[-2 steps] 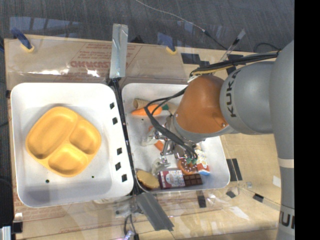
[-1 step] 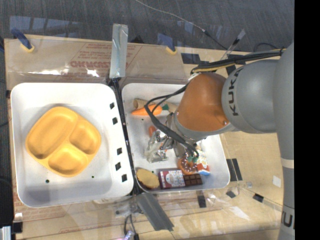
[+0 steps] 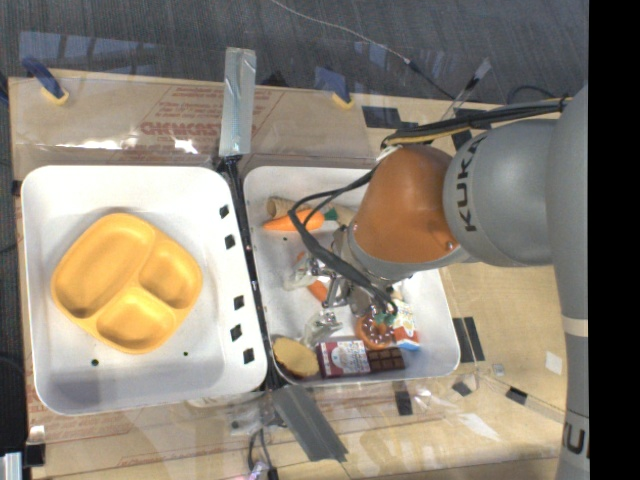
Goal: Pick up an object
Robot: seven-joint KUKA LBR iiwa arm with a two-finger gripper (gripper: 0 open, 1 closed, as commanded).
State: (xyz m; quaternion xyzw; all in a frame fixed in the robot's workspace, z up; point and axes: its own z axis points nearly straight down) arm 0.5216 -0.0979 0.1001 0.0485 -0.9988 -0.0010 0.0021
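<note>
The right bin [image 3: 446, 342] holds several small items. An orange carrot [image 3: 290, 223] lies near its far left corner. A dark red wrapped bar [image 3: 352, 358] and a tan round piece [image 3: 291, 357] rest along the near wall. A round brown speckled item [image 3: 379, 330] sits just above the bar. My gripper [image 3: 330, 293] is down inside this bin near its middle, above a small orange piece [image 3: 318, 290] and some pale clutter. The orange wrist band [image 3: 400, 213] hides the bin's far right part. Nothing shows as lifted.
The left bin [image 3: 40, 268] carries a yellow divided plate [image 3: 128, 282]. A black-marked divider [image 3: 240, 268] separates the two bins. Cables [image 3: 470, 118] run from the wrist toward the right. Taped plastic sheeting [image 3: 150, 118] surrounds the bins.
</note>
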